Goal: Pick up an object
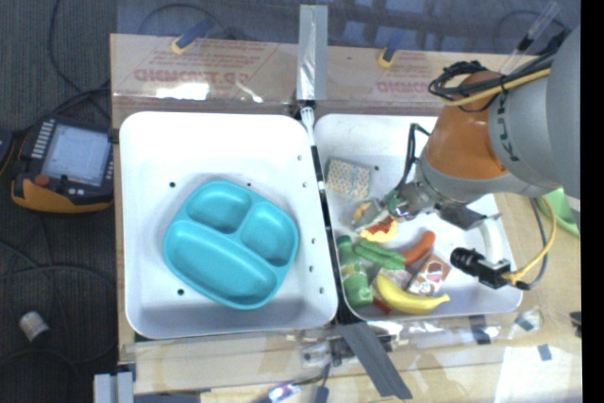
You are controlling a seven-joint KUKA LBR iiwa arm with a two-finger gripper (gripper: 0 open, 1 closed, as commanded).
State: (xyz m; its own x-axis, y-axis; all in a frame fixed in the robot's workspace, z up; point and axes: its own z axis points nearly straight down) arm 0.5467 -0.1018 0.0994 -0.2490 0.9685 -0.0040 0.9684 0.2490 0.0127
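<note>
right shallow white plastic bin (377, 132) is the landmark | grey arm with orange band (491, 132) reaches over it to get at the clutter | teal three-compartment plastic tray (231, 241) lies left of it, apart | yellow plastic banana (408, 294), a likely pick, rests at its near edge | jaws (401, 201) low at its middle, state not discernible

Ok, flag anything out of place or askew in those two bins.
Nothing looks spilled or damaged. The teal divided plate sits skewed in the left bin; the banana and other toys lie heaped in the right bin.

Turquoise plate (231, 243), yellow banana (411, 297)
</note>
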